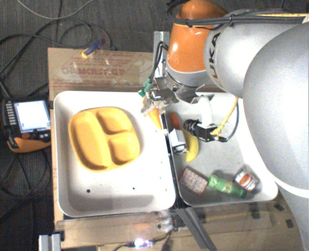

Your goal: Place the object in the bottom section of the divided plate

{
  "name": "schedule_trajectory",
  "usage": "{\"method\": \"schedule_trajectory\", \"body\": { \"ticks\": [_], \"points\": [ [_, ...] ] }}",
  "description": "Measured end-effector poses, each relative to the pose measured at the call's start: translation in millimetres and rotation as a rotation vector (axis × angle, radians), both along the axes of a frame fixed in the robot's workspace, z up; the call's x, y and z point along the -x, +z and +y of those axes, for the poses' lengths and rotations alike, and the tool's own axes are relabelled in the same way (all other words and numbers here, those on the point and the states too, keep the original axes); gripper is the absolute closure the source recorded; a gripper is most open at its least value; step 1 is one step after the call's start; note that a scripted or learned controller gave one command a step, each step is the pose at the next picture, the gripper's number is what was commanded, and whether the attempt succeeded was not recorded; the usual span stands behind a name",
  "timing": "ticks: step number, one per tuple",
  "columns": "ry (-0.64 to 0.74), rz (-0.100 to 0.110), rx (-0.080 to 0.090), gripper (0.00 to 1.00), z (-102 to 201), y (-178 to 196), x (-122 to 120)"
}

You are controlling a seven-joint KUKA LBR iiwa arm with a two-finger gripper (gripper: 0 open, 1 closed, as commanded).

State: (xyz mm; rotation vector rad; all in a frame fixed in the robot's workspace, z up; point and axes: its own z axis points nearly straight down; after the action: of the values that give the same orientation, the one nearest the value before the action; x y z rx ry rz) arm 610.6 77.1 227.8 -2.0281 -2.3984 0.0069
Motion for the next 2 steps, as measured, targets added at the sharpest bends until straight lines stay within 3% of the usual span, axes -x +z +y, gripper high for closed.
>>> {"method": "schedule_trajectory", "body": {
  "ticks": [1,2],
  "points": [
    [0.144,0.001,-0.001,1.00,81.5,3.6,12.8],
    [0.144,0.000,-0.001,0.00,81.5,3.6,12.7]
  ]
}}
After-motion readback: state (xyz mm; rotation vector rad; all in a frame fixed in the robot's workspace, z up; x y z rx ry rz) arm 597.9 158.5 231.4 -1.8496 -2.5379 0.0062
